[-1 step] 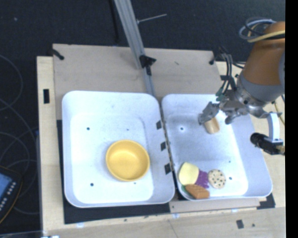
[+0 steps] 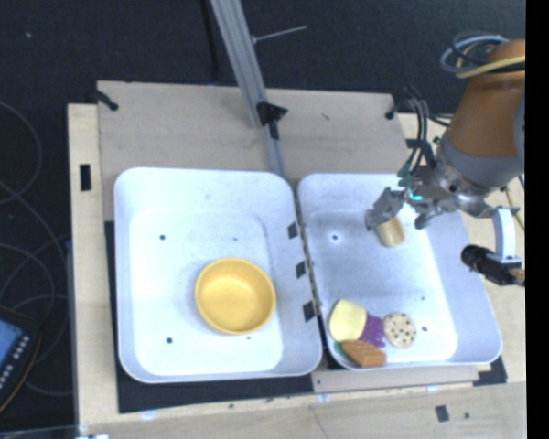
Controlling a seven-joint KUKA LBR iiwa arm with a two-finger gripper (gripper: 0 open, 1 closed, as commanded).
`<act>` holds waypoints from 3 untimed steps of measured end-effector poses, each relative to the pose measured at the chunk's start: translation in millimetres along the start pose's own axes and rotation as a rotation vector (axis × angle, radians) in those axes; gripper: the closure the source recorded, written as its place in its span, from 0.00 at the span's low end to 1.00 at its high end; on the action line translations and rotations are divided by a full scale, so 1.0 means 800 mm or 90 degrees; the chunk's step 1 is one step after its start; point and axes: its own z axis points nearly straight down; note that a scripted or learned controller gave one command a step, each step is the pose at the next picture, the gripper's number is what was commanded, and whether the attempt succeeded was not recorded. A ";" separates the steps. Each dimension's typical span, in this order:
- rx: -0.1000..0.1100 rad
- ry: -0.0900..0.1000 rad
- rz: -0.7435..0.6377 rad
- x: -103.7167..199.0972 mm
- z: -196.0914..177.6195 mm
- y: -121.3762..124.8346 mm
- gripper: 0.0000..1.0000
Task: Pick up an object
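While the arm (image 2: 483,126) leans in from the right, its gripper (image 2: 398,216) hangs over the upper part of the right bin (image 2: 457,291), and its fingers look clamped on a small tan cylinder (image 2: 390,231), which sits between them at the tips, though whether it is lifted clear of the bin floor I cannot tell; the left bin (image 2: 156,218) lies just beside, touching along the middle edge, and carries a yellow bowl (image 2: 234,294) near its centre; at the right bin's near rim a cluster sits together: a pale yellow piece (image 2: 348,318), a purple piece (image 2: 374,329), a speckled round cookie (image 2: 400,329) and an orange-brown piece (image 2: 363,355); both bins rest on a pale wooden bench (image 2: 183,122); a grey metal rail (image 2: 240,44) slants across it from above; dark floor with loose cables surrounds everything.
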 end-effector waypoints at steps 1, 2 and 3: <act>0.005 -0.001 0.002 0.000 0.078 -0.005 0.00; 0.005 -0.002 0.003 -0.008 0.156 -0.004 0.00; 0.002 -0.002 0.003 -0.010 0.178 -0.004 0.00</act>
